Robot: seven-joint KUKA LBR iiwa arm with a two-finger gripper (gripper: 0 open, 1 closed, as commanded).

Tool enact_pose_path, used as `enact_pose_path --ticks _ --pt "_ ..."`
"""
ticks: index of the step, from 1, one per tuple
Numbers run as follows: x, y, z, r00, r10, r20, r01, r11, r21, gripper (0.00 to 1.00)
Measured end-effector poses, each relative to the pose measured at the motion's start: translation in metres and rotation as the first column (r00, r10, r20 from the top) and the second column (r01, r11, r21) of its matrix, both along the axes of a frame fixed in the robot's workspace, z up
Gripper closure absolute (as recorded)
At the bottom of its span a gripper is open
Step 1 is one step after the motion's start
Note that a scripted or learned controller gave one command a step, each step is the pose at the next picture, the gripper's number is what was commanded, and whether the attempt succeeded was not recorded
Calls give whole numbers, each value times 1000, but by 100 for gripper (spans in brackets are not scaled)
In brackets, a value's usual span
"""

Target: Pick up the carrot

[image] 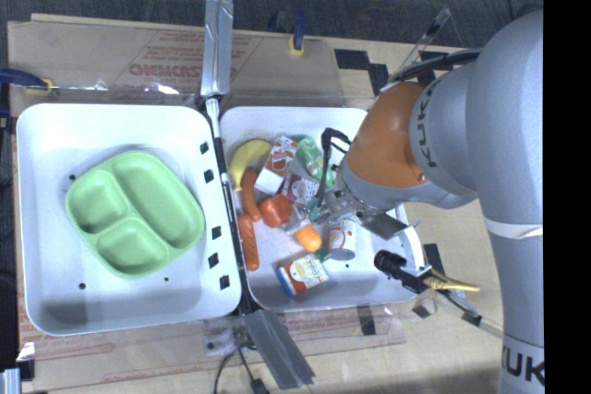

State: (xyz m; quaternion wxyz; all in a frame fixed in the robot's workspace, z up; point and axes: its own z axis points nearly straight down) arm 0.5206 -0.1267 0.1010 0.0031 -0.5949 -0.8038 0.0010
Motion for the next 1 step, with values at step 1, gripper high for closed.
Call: enact_pose_path --ticks 1 --pt "0 97 91 1000 -14 5 14 1000 -1 100"
